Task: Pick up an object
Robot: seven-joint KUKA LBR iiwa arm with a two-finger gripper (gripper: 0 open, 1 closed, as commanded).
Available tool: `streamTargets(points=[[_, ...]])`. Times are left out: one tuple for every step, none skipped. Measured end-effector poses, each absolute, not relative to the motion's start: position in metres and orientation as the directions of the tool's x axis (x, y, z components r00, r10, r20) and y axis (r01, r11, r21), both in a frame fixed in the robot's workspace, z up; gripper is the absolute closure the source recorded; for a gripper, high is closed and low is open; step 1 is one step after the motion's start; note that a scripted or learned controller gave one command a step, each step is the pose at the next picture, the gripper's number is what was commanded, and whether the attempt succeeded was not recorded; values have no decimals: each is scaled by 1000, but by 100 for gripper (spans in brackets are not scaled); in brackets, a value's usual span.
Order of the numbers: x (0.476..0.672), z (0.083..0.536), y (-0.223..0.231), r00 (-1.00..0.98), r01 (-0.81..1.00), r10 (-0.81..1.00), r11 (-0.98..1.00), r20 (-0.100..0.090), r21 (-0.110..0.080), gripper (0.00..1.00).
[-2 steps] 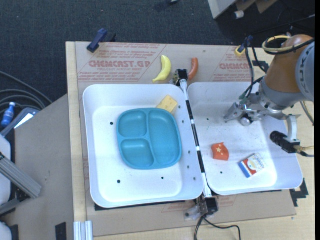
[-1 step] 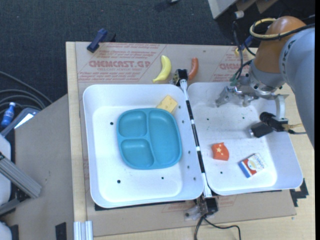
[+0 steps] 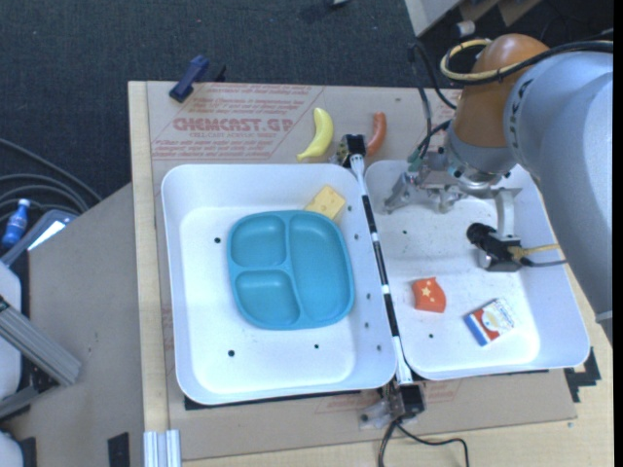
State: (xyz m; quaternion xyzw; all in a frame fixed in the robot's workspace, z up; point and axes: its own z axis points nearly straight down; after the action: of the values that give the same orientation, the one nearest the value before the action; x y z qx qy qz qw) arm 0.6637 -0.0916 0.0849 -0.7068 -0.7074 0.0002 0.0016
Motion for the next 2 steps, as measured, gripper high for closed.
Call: streamTargets(points=[[598,84,-99,1,1000,1000,-1,1,-2,0],[667,85,-101,-1,1000,1000,1,0,1,0]])
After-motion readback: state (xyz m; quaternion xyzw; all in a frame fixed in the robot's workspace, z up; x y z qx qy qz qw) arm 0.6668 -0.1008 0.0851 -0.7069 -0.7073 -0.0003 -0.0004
